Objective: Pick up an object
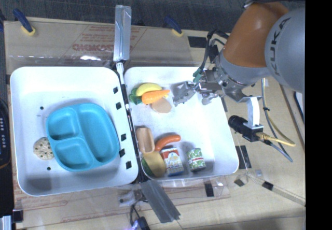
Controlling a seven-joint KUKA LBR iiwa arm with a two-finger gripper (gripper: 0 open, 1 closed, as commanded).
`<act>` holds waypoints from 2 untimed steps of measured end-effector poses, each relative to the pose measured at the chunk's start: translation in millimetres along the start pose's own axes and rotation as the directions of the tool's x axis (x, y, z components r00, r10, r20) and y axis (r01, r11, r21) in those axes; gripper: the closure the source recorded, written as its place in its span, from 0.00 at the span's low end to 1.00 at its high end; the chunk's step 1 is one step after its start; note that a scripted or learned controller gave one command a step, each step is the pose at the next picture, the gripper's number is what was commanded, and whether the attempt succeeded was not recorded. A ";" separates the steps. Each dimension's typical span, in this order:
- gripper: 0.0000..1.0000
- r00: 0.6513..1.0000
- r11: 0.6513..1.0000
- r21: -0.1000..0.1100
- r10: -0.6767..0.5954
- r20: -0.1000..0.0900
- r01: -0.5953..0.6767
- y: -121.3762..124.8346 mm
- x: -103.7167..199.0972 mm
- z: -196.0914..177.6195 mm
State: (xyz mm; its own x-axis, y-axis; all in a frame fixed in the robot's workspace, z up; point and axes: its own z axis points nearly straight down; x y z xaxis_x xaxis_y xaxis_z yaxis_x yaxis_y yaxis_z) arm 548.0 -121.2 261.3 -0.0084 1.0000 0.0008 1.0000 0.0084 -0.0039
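The right bin (220, 125) holds toy food. A yellow banana (147, 88), an orange carrot (155, 96) and a pale round piece (162, 105) lie together at its upper left. Along the lower edge are a tan bread piece (144, 139), a red sausage (167, 141), a small labelled box (173, 161), a green can (196, 159) and an olive bowl-like piece (153, 164). My gripper (193, 94) hangs over the bin's upper middle, just right of the carrot. It is open, with nothing between its fingers.
The left bin (21, 84) carries a blue divided plate (82, 135) and a cookie (43, 148) beside it at the left. A metal clamp (122, 32) stands at the back between the bins. Cables trail on the bench at the right.
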 end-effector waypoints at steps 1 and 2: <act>0.00 0.962 0.962 -0.005 -0.274 0.004 0.274 -9.0 -32.7 -67.9; 0.00 0.962 0.962 -0.004 -0.274 0.003 0.274 -9.1 -32.6 -67.2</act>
State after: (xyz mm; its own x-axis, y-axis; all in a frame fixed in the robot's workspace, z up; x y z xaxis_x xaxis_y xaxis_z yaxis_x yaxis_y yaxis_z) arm 539.4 -153.9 328.5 -0.2825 0.9593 -0.0016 0.9593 0.2825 0.0005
